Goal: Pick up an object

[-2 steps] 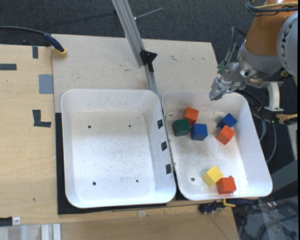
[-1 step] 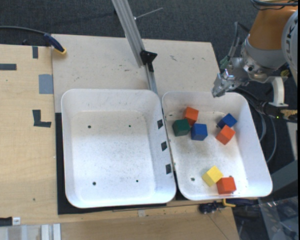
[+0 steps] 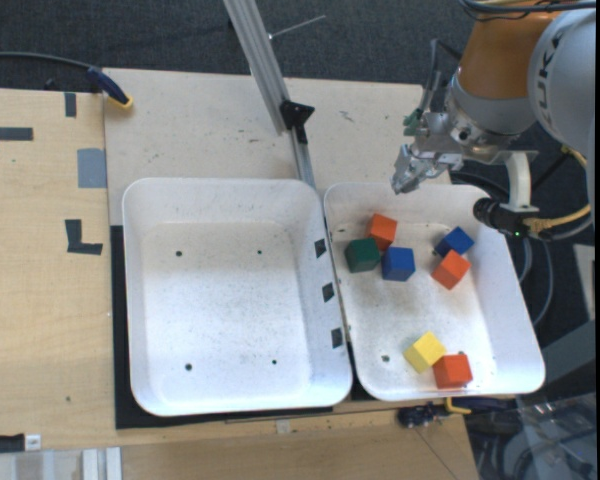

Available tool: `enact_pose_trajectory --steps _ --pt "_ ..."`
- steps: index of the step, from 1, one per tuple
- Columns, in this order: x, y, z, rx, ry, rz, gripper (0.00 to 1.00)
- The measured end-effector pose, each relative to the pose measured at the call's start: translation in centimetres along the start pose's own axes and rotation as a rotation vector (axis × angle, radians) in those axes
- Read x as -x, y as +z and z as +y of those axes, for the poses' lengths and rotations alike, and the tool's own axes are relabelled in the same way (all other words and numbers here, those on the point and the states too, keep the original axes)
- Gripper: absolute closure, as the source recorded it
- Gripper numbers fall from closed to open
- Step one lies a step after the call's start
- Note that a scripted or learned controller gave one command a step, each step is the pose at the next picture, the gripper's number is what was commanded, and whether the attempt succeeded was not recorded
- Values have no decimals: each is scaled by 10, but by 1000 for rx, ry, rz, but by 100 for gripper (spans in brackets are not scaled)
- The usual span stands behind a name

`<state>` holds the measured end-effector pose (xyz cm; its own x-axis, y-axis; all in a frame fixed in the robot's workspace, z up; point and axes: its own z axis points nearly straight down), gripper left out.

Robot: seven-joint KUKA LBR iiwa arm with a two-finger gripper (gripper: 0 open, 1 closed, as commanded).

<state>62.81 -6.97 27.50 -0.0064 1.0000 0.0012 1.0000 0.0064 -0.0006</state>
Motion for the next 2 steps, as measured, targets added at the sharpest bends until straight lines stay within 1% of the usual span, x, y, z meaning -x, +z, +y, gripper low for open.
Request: enact_pose_trajectory --steps 2 --pt "-114 34 -6 -3 -1 0 100"
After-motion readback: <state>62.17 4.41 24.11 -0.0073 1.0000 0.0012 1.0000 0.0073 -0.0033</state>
